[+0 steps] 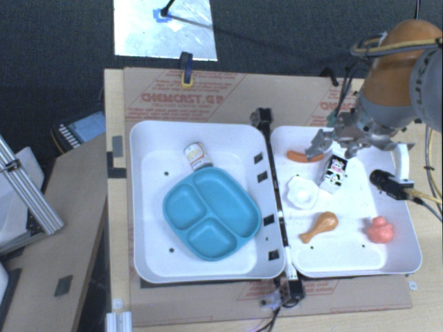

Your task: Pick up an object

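Observation:
My gripper (336,149) hangs over the back of the right bin (408,258), fingers spread open and nothing held between them. Just below its tips a small black-and-white carton (334,173) lies tilted on the bin floor. An orange carrot-like piece (300,156) lies beside the left finger. Further forward sit a white fried-egg toy (302,193), a brown chicken drumstick (319,226) and a pink toy (379,230).
The left bin (149,144) holds a blue divided tray (211,213) and a small jar (197,156) lying behind it. A black-clipped divider (271,185) separates the two bins. The arm's grey body reaches in from the upper right.

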